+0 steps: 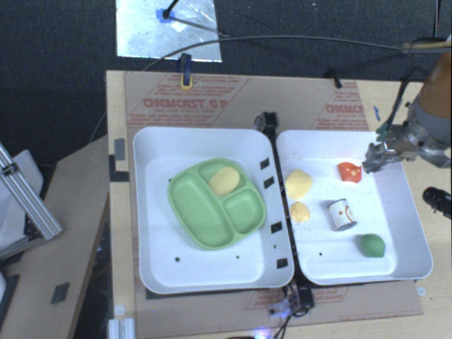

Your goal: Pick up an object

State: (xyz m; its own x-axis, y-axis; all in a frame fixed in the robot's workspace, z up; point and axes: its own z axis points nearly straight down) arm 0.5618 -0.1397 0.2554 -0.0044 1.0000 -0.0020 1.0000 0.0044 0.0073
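Observation:
The right bin [395,189] holds a red object [349,171], a pale yellow lump [299,183], a smaller yellow piece [300,211], a small white can lying on its side [341,214] and a green ball [371,245]. My gripper [374,159] hangs over the bin's far right part, just right of the red object and close to it. Nothing shows between its tips. In the left bin [152,189] a green divided plate [215,203] carries a yellow lump [224,181] in its upper compartment.
The two bins meet at a black-clipped seam [279,196]. A cardboard sheet [212,101] lies under them. A grey cable [311,41] arcs across the back. A foil square [166,20] lies at the far left. An aluminium frame [25,196] stands at the left edge.

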